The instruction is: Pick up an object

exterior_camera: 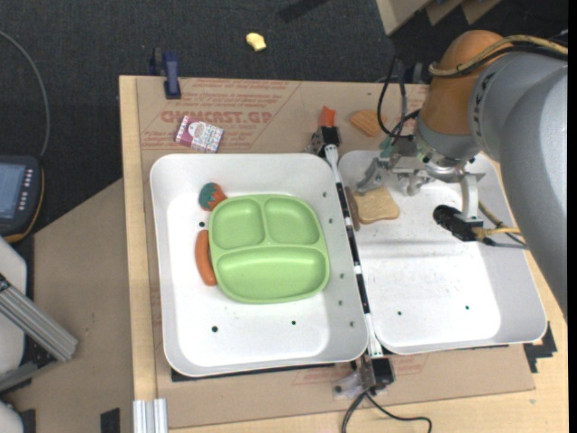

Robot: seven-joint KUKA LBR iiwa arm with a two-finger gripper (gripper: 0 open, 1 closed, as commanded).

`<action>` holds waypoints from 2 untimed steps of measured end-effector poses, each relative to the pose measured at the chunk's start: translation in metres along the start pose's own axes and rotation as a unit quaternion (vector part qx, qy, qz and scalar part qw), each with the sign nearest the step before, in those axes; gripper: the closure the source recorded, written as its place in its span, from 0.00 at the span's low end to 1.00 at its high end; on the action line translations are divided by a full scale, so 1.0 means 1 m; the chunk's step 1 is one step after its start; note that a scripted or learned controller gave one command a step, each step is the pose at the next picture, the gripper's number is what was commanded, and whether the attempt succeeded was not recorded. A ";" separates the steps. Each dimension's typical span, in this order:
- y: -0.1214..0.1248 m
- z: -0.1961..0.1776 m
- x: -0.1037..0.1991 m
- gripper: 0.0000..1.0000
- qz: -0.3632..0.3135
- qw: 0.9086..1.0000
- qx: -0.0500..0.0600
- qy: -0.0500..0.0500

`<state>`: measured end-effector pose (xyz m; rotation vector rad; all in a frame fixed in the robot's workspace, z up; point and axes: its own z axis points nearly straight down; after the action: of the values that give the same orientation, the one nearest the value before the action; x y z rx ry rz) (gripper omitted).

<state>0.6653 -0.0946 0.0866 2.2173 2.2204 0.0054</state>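
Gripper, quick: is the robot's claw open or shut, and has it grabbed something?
Gripper: cannot be told. It hangs low in the right bin, just above the toast slice, and nothing is seen between its fingers.

robot lab | plywood bench (252, 115) bearing two shallow white plastic bins (171, 269); grey industrial arm with orange band (469, 70); loose black cables (389, 97); dark carpet floor (81, 25)

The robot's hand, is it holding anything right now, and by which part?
It cannot be told. The hand sits low in the right white bin, just above the tan toast-shaped slice, but no object visibly sits in its grip.
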 end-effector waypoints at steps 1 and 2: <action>0.002 0.000 -0.001 0.00 0.000 1.000 0.000 0.000; 0.001 0.000 0.002 0.00 0.001 1.000 0.000 -0.001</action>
<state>0.6661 -0.0931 0.0870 2.2180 2.2181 0.0029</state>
